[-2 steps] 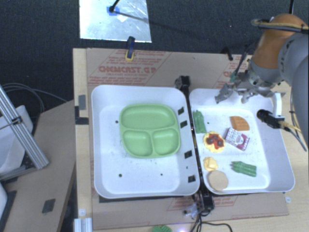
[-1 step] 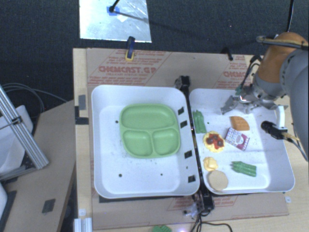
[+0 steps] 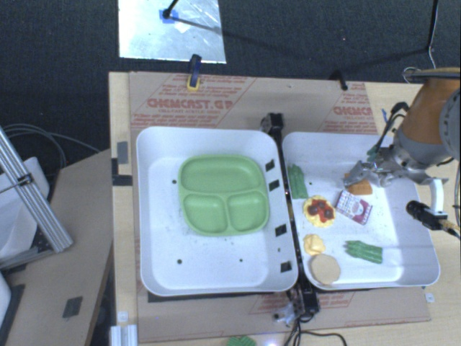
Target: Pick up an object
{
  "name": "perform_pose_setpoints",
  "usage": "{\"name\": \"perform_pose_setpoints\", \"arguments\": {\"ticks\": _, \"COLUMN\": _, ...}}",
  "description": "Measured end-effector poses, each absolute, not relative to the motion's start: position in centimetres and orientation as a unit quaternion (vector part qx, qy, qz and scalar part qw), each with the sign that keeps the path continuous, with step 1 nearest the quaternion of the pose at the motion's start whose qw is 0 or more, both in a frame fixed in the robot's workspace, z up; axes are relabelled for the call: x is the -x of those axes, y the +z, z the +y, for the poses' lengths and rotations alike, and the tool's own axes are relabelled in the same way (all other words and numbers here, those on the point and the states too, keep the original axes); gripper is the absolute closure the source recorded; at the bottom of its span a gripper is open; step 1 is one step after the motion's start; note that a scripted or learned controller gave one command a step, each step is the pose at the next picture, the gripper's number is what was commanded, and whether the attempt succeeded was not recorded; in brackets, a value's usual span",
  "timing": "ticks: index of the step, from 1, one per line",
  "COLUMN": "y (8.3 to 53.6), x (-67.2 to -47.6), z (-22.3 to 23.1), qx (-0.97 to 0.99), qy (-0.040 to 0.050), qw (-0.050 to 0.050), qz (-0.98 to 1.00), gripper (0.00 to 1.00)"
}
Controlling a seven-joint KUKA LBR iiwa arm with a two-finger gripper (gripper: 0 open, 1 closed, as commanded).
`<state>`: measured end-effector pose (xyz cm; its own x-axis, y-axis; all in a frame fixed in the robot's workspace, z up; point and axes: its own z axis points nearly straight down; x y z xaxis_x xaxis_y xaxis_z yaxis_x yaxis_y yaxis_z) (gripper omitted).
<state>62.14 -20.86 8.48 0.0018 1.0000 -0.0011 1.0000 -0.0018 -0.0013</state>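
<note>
- A round tan cookie (image 3: 325,269) lies nearest, at the right bin's (image 3: 418,269) front edge.
- The tool (image 3: 358,176) sits low over an orange piece (image 3: 360,188); open or closed, I cannot tell.
- A green divided plate (image 3: 220,194) rests in the left bin (image 3: 158,265).

Robotics lab, bench (image 3: 238,96) with white bins (image 3: 216,280), clamps, cables

KUKA iiwa arm (image 3: 432,125), seen from above at the bench: 1 broad orange band wraps the rounded upper link, w/ pale grey casing on either side of it. Thin black cables loop along the band's left side. Below sits a grey metal wrist section leading to the gripper (image 3: 358,173), a silvery 2-finger assembly w/ angular brackets. A white curved part and a black cylindrical fitting w/ a yellowish tip hang off the wrist's lower side. Markings too small to read.
</note>
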Motion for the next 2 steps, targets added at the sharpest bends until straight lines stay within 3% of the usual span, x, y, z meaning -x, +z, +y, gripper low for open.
{"name": "perform_pose_setpoints", "arguments": {"ticks": 1, "y": 9.73, "x": -62.54, "z": -20.72, "qx": 0.706, "qy": -0.0019, "qw": -0.004, "qz": -0.708, "gripper": 1.00}}
{"name": "perform_pose_setpoints", "arguments": {"ticks": 2, "y": 9.67, "x": -62.52, "z": -20.70, "qx": 0.706, "qy": -0.0017, "qw": -0.003, "qz": -0.708, "gripper": 0.00}}
